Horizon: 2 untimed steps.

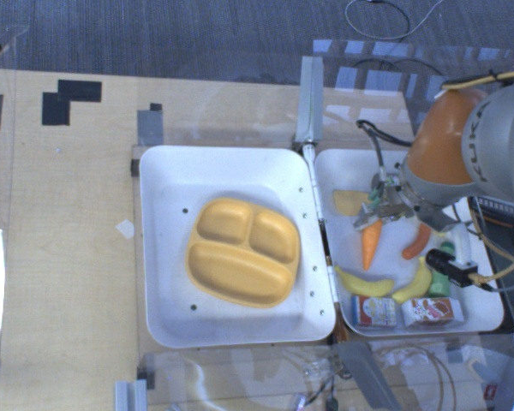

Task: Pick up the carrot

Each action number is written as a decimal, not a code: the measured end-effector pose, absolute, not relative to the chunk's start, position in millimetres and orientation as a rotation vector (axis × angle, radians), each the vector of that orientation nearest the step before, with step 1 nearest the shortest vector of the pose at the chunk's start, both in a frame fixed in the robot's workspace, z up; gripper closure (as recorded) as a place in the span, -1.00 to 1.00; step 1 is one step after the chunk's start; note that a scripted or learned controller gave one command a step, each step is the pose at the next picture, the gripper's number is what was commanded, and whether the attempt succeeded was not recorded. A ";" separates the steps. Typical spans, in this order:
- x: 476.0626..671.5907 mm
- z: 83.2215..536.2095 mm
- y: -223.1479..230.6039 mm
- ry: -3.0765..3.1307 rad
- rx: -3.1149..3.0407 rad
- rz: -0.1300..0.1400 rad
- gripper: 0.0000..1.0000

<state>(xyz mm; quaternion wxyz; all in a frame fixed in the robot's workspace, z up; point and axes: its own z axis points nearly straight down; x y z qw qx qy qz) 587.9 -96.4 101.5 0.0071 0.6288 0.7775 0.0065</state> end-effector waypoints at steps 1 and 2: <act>611.3 214.0 -49.1 2.352 2.072 0.009 1.00; 609.9 232.1 -39.0 2.486 1.909 0.007 1.00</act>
